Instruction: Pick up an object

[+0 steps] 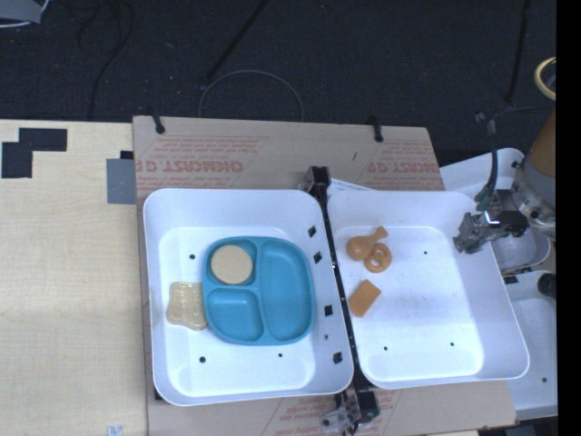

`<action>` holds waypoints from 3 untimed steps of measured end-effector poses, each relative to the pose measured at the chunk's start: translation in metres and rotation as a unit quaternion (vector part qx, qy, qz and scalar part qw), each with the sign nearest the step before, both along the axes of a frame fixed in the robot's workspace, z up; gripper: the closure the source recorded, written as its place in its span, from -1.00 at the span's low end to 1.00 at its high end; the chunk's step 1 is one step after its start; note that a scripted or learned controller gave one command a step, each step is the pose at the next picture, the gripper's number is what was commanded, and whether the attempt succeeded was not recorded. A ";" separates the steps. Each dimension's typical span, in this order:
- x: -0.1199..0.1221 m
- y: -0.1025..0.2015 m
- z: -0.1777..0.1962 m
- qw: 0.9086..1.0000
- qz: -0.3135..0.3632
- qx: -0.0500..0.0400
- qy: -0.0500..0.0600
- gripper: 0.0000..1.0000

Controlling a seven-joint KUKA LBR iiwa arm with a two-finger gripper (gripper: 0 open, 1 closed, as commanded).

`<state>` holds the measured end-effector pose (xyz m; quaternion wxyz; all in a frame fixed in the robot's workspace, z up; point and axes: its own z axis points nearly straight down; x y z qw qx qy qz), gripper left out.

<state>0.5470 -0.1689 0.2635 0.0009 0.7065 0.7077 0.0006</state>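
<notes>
At the near edge sit two shallow white plastic bins side by side on the pale wooden counter [64, 271].

In the left bin [172, 371], a blue three-compartment plastic tray [272, 289] lies near the centre, with a round tan disc [231, 263] in its 10 o'clock compartment. A pale yellow spongy piece [187, 304] touches the tray's 8 o'clock edge.

In the right bin [436, 352], an orange wedge-shaped block [364, 297] lies toward 9 o'clock. Just beyond it an orange ring-shaped toy [379, 259] touches a tan pear-shaped piece [365, 242].

At the right bin's 2 o'clock rim the grey gripper [476, 232] hangs, well apart from these pieces; whether it is apart or together cannot be told.

Farther back lies brown printed cardboard [272, 157].
</notes>
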 end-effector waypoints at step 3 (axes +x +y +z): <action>-0.010 0.152 -0.037 1.000 0.001 0.002 0.004 1.00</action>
